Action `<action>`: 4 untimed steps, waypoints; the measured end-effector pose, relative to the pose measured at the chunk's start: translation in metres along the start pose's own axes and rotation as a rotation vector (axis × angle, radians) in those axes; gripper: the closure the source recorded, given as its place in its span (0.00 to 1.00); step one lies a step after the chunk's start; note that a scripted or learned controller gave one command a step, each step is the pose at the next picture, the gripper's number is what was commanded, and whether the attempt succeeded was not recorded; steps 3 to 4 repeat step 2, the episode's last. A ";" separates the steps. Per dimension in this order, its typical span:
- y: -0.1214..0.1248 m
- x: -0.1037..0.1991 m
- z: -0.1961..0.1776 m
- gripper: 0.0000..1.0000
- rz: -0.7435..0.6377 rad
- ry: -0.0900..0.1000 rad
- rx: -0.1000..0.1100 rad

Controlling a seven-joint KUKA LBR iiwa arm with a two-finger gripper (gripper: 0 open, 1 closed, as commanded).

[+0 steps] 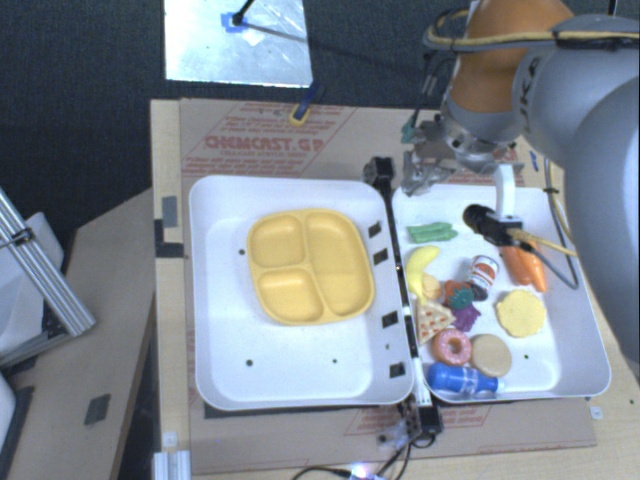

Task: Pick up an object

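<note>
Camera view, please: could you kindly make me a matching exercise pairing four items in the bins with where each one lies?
Things:
1. yellow divided tray
2. green toy
3. blue bottle
4. orange carrot

Places:
A. right bin, corner at the view's bottom, by the divider
B. right bin, far end, nearest the gripper
C. left bin, middle
D. right bin, toward its right side

Pairs: 1-C, 2-B, 3-A, 4-D.
</note>
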State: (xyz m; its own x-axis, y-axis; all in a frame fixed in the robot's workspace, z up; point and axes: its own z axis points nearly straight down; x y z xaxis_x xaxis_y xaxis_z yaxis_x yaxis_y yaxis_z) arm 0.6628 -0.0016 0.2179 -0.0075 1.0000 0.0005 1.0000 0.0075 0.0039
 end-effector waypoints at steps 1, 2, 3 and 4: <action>0.004 -0.015 -0.015 1.00 0.006 0.000 0.001; 0.004 -0.017 -0.012 1.00 0.007 -0.001 0.002; 0.004 -0.017 -0.012 1.00 0.007 -0.001 0.002; 0.004 -0.017 -0.012 1.00 0.007 -0.001 0.002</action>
